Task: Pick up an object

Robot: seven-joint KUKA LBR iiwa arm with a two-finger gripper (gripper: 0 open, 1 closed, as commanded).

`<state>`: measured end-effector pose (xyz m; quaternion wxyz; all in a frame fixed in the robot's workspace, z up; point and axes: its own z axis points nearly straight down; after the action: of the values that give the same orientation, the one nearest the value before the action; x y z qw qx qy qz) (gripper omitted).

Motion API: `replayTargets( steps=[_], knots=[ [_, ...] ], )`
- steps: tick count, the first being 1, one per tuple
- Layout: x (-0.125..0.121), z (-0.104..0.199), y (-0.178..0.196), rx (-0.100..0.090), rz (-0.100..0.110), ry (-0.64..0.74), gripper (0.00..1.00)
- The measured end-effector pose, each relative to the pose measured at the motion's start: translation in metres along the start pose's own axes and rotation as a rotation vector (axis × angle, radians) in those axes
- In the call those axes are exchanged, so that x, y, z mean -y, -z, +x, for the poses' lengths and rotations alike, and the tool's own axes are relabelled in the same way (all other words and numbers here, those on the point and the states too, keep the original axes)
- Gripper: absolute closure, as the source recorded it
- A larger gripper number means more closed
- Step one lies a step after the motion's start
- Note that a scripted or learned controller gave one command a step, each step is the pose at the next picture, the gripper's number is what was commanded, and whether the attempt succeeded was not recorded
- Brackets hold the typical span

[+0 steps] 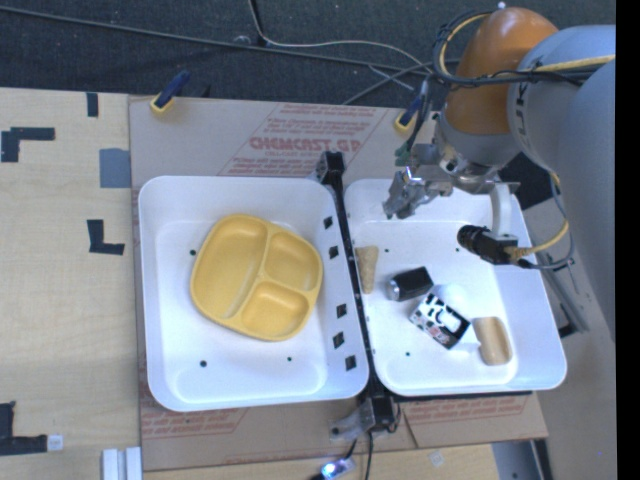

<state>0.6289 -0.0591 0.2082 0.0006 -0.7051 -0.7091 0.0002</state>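
Pincer (403, 200) hangs above the right bin's (530, 363) far edge, grasping nothing; whether its fingers are parted, I cannot tell.

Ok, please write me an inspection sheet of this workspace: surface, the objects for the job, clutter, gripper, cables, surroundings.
Surface: two shallow white bins side by side, the left bin and the right bin, on a cardboard sheet over a wooden bench.
Job's things: in the right bin, a tan cone-shaped piece, a dark cylinder, a black and white box and a tan block.
Clutter: a yellow divided plate in the left bin.
Gripper: gripper over the far edge of the right bin, nothing seen in it.
Cables: thin cables across the dark floor behind the bench; yellow cables on the arm.
Surroundings: black tape marks on the bench; clamps on the cardboard.
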Motion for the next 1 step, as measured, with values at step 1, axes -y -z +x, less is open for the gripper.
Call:
replayTargets(
  steps=[1],
  knots=[
    [0.0005, 0.0525, 0.0122, -0.001, -0.001, 0.001, 1.0]
  ],
)
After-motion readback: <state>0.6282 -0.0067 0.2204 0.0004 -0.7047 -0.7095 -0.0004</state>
